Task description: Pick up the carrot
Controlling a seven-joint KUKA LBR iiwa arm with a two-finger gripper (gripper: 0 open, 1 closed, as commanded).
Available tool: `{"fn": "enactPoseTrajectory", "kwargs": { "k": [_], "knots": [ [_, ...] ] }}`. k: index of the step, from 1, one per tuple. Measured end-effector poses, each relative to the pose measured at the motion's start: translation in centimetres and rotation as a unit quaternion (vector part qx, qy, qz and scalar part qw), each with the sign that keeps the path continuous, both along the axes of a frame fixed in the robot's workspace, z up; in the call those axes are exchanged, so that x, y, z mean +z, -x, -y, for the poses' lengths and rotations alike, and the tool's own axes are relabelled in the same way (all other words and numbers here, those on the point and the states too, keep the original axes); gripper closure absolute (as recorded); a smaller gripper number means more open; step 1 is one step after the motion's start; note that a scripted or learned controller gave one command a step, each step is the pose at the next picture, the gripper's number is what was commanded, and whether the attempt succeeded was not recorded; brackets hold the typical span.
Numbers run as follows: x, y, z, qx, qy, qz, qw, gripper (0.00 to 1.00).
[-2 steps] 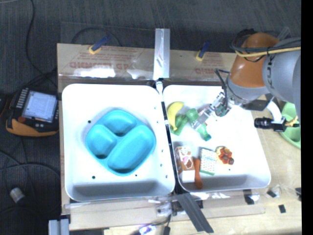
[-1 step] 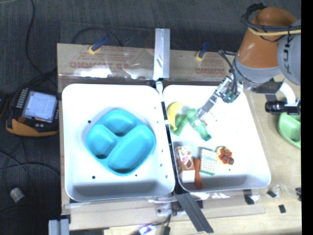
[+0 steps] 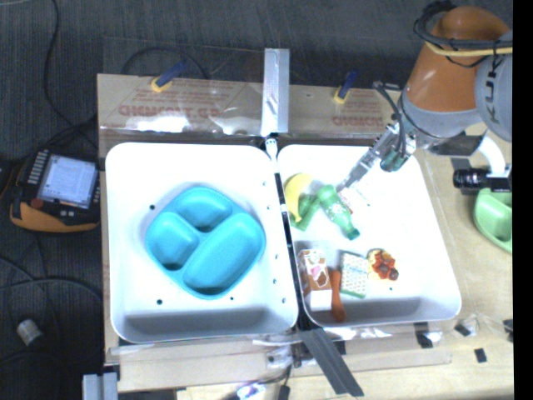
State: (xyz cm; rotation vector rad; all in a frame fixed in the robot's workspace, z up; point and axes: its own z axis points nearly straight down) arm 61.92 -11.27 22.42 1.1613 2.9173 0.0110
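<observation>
The gripper (image 3: 360, 173) hangs over the right bin (image 3: 416, 223) near a green bottle (image 3: 337, 211); whether it is spread cannot be told. The carrot (image 3: 336, 294) lies well apart, wedged between small packets (image 3: 354, 275) at the front wall, so a descent here risks grabbing the bottle instead.

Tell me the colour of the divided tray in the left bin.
Turquoise blue. The divided tray shows clearly in the camera view, lying in the left bin.

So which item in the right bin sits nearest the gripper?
The green bottle, just below the gripper. The carrot lies far off at the bin's front edge.
</observation>
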Motion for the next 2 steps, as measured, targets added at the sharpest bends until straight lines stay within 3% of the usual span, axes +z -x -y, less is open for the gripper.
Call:
{"fn": "enactPoseTrajectory", "kwargs": {
  "k": [1, 2],
  "knots": [
    [0.0, 0.0, 0.0, 0.0, 0.0002, 0.0, 1.0, 0.0],
    [-12.1, -1.6, 1.0, -0.126, 0.003, 0.007, 0.992, 0.0]
  ]
}}
